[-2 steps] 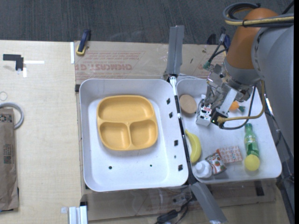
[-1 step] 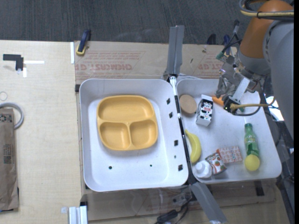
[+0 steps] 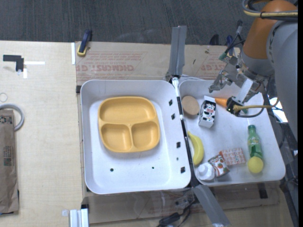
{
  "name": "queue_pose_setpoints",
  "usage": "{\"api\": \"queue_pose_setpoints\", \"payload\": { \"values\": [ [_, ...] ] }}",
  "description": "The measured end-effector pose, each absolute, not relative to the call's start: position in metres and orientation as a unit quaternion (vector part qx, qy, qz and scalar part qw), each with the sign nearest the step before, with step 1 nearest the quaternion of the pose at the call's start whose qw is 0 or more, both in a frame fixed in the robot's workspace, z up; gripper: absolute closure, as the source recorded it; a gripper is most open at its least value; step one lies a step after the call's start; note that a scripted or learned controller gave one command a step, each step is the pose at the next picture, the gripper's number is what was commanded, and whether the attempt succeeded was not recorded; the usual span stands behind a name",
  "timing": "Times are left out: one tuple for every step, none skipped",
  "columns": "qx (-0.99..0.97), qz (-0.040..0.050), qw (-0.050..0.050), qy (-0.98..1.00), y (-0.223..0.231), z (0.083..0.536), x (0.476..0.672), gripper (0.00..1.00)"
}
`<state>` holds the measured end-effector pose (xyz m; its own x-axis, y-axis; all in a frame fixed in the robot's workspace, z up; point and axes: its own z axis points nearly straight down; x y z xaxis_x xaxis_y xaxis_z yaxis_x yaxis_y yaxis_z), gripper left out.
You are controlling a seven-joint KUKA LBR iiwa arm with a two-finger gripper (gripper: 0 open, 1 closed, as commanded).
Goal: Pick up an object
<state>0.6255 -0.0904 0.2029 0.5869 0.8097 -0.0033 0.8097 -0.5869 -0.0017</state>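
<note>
Arm [image 3: 274, 32]: reaches in from right, wrist angled down-left; gripper [image 3: 228, 88] above right bin's [image 3: 270, 174] back edge, finger state indiscernible.

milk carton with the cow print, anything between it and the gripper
Nothing visible. The gripper hangs over the right bin's upper edge, with the milk carton just below-left of it; the orange carrot lies beside that path, not across it.

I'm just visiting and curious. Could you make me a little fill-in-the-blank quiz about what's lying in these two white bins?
1. The yellow divided tray lies in the ____ bin as the camera sees it.
2. That tray has ____ compartments.
3. The banana lies against the right bin's ____ wall.
4. The green bottle has a ____ lemon at its near end.

Missing words: left; three; left; yellow
</note>
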Motion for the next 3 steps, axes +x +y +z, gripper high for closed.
{"api": "queue_pose_setpoints", "payload": {
  "values": [
    [0.882,-0.001,0.0,0.471,-0.11,0.123,0.611,0.0],
    [0.9,0.0134,0.005,0.435,-0.148,0.107,0.599,0.0],
    [0.9,0.0177,0.01,0.436,-0.148,0.122,0.602,1.0]
  ]
}}
